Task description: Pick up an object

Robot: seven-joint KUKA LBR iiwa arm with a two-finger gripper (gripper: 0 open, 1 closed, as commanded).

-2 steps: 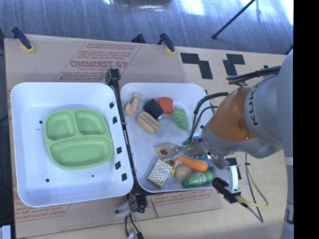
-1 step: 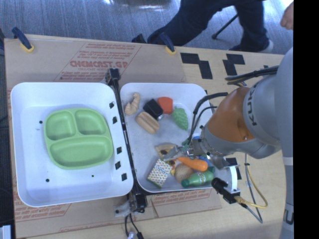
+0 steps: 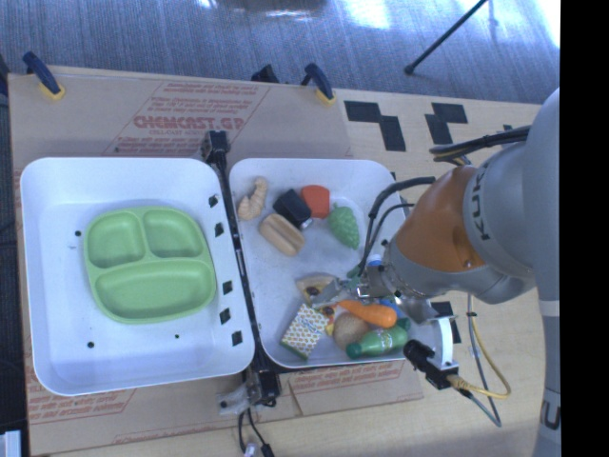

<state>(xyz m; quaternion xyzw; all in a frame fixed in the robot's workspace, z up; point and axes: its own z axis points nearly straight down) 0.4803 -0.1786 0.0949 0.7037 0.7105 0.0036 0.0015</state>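
We see the arm reaching into the right bin from the surface's right edge, its wrist low over the bin's near right corner. The gripper sits just above a cluster of toy food. We cannot tell whether it is released or clenched, since the wrist hides it. Directly below it lies a carrot, touching a green bottle and a brown potato. A patterned packet lies just left of these. Toward the bin's far edge lie a bun, a black piece, a red piece, a green cone and a tan peanut. The left bin holds a green tray.
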